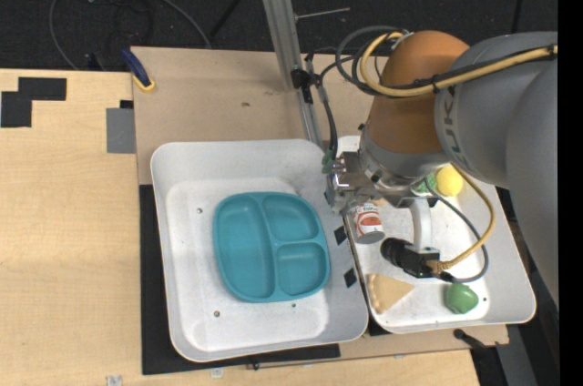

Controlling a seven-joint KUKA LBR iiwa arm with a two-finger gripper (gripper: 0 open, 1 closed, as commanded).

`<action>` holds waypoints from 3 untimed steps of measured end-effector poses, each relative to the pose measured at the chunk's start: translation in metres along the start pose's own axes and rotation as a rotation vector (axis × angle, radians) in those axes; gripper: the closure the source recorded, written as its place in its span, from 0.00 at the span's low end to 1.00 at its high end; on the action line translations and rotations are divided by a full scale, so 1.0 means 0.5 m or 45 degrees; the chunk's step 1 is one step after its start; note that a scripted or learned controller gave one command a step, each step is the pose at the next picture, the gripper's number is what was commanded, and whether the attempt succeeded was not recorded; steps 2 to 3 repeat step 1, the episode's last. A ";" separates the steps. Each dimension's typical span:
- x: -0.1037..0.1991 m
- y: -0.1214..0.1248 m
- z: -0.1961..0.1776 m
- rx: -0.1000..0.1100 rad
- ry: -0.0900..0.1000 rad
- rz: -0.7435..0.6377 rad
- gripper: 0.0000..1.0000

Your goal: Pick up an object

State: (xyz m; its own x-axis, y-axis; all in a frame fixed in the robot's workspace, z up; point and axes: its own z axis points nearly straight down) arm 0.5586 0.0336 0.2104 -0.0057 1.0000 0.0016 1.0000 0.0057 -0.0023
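My gripper (357, 193) hangs over the left part of the right bin (510, 307), under the grey wrist with the orange band. Just below it, touching or nearly touching, is a small white can with a red label (368, 224); whether it is gripped is hidden by the wrist. A yellow round fruit (448, 182) lies close to the wrist's right side. A green object (462, 298) and a tan wedge (390, 291) rest near the bin's front.
The left bin (182, 184) holds a teal divided plate (271, 244) near its middle. An upright metal rail (278, 20) stands behind the bins. The bins' shared wall (351, 284) runs just left of the can.
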 end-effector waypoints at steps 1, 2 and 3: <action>0.122 -0.005 -0.018 0.001 0.000 0.000 1.00; 0.122 -0.005 -0.018 0.001 0.000 0.000 1.00; 0.122 -0.005 -0.018 0.001 0.000 0.000 1.00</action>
